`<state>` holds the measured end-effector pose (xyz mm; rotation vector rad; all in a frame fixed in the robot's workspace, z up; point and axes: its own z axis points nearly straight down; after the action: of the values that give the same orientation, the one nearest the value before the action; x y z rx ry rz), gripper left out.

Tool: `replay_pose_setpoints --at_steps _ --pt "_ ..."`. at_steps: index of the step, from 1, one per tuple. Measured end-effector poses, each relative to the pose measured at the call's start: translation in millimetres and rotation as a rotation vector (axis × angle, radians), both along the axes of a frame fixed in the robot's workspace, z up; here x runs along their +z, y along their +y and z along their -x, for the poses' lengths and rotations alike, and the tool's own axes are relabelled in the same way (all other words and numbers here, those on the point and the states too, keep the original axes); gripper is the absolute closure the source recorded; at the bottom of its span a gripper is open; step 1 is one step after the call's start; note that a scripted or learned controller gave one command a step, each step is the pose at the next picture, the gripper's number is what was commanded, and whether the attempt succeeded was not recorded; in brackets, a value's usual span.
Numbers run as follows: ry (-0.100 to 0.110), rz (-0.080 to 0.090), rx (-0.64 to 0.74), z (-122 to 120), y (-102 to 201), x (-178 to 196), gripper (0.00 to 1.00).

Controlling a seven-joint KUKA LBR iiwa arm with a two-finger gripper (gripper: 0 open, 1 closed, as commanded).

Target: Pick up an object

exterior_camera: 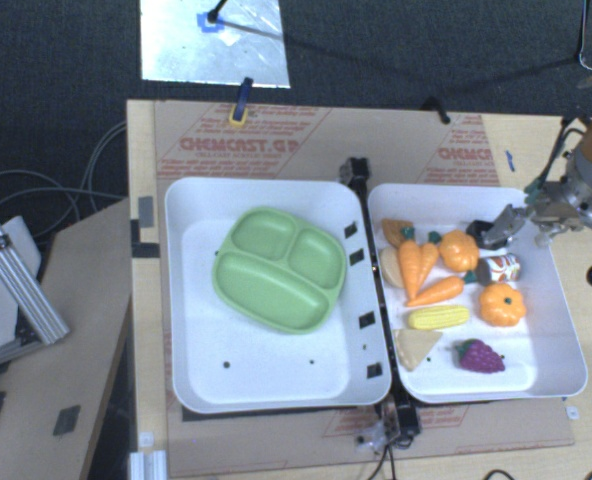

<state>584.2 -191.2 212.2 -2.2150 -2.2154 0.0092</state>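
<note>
A round orange fruit [459,251], smooth and glossy with a small green tip at its top, lies in the upper middle of the right bin [566,363]. The hand [491,233] hovers just above and to the right of it, close to touching; I cannot tell whether the hand is spread or pressed together, and nothing is seen pinched in it. Just right of the fruit lies a small can [501,267] with a red and white label. Left of the fruit two carrots [419,268] lie side by side at a slant. Below them are a yellow corn cob [438,317], a little pumpkin [502,304], a pale wedge [414,346] and a purple bunch of grapes [481,356]. The left bin [191,368] holds a green divided plate [279,268]. Both bins sit on the worktop [276,143].
</note>
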Motion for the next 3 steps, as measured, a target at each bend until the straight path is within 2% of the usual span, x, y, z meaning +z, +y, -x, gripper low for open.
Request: replay_pose_setpoints --at_steps 1,2,3 --pt "-0.012 0.003 0.003 -3 0 7 0.00" --pt "-0.008 0.001 0.002 4 9 -45 0.00" --pt "-0.016 0.008 0.000 13 8 -93 0.00"
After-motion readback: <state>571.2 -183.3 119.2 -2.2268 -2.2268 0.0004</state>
